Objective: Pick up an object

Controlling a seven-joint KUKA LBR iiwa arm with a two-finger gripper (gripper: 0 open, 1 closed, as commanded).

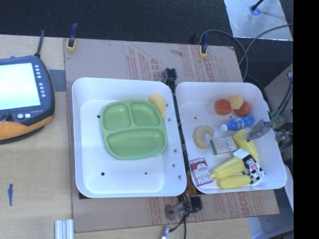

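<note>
From the fixed camera above the bench, two shallow white bins sit side by side on a cardboard sheet. The left bin (84, 133) carries a pale green, three-compartment plastic plate (133, 129) near its middle, with a small yellow lemon-shaped toy (158, 102) touching the plate's far right corner.

The right bin (199, 93) holds the clutter. Toward its far right corner lie a round red-orange toy tomato (223, 106) and a smaller orange lumpy piece (237, 102), just beside each other. A small blue-and-white plastic bottle (238, 124) lies on its side below them. A tan ring-shaped toy pastry (203, 136) rests near the bin's middle, with a small green-edged printed packet (223, 145) just beside it. Along the near edge lie a red-and-white card packet (199, 170) and two yellow banana-like toys (230, 174).

The gripper (260, 129) comes in over the right edge of this bin, low beside the bottle's end; whether its fingers stand apart or together I cannot tell.

The bottle looks the likeliest object: probably light, stiff and smooth, apt to roll. A hold across its middle, square to its long axis, seems safest.
</note>
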